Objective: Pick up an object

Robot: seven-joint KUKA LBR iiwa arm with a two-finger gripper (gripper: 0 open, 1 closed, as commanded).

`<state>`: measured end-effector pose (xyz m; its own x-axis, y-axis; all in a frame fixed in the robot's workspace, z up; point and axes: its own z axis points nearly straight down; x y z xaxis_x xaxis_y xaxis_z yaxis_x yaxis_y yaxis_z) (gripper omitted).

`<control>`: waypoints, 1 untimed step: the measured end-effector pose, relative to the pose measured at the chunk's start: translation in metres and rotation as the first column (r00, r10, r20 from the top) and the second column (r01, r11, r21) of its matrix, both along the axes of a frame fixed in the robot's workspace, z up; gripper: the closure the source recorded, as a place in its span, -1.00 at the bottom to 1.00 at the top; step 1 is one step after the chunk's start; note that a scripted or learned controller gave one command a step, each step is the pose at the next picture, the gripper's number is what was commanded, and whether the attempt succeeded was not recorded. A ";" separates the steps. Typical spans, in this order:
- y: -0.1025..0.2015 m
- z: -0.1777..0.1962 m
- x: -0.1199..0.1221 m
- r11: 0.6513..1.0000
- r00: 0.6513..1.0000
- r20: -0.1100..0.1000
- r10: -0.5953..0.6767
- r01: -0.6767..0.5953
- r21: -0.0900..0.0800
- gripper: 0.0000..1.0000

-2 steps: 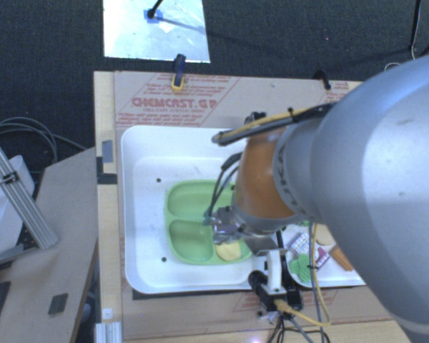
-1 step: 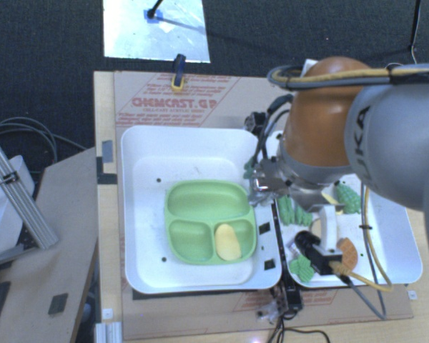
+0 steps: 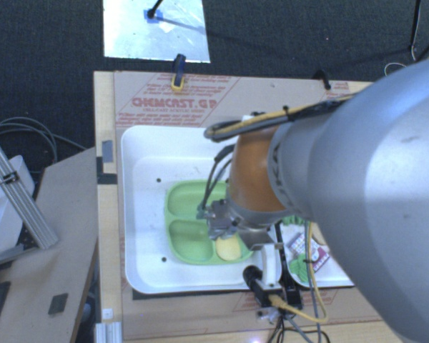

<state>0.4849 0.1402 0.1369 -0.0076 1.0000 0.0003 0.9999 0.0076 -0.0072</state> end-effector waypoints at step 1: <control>-0.077 0.050 0.003 1.000 1.000 0.011 -0.012 0.012 -0.001 1.00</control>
